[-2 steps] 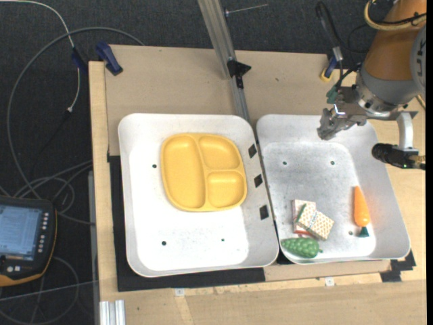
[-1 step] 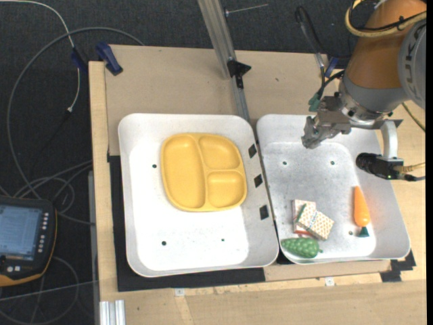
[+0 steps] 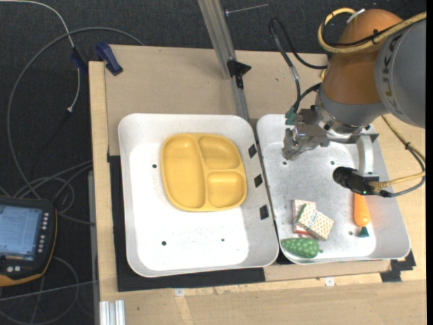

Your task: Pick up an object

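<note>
1. A handheld control pendant [image 3: 21, 239] with a lit screen lies off the bench at the view's eight o'clock, among loose grey cables on dark carpet.
2. A blue clamp [image 3: 108, 58] sits at the bench's far-left corner, at about eleven o'clock.
3. The left bin [image 3: 135, 202] holds a yellow divided plate [image 3: 203, 170], which has one long compartment and two smaller ones. The plate lies in the far half of that bin, near the view's centre.
4. A grey metal pole [image 3: 218, 29] slants down from twelve o'clock to the gap between the two bins.
5. The right bin [image 3: 325, 175] has its contents gathered along the near edge, around five o'clock.
6. A green bumpy object [image 3: 300, 248] lies at that bin's near-left corner.
7. A small patterned box [image 3: 312, 220] lies just beyond the green object, at about its one o'clock and nearly touching it.
8. An orange carrot-like toy [image 3: 362, 210] lies near the bin's right wall, at three o'clock from the box and well apart from it.
9. The gripper [image 3: 292, 147] hangs over the far-left part of the right bin, at about two o'clock in the view. It is well away from all three objects.
10. Nothing shows between its fingers; how far apart they stand I cannot tell from this angle.
11. The arm's orange band [image 3: 362, 53] and grey body fill the upper-right corner.
</note>
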Action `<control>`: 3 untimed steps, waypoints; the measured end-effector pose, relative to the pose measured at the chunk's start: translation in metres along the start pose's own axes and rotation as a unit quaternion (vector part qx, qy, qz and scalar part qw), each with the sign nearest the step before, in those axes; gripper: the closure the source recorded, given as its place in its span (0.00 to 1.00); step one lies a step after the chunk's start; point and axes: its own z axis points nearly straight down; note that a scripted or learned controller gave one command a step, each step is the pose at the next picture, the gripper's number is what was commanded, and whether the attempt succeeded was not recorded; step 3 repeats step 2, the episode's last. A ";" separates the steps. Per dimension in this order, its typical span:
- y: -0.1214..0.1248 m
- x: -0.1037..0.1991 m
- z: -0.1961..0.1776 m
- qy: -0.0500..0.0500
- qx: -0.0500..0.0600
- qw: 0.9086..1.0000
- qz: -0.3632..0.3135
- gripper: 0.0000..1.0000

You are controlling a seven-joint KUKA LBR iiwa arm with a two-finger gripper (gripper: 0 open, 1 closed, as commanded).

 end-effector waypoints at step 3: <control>-0.053 0.086 -0.002 0.000 0.001 1.000 0.000 1.00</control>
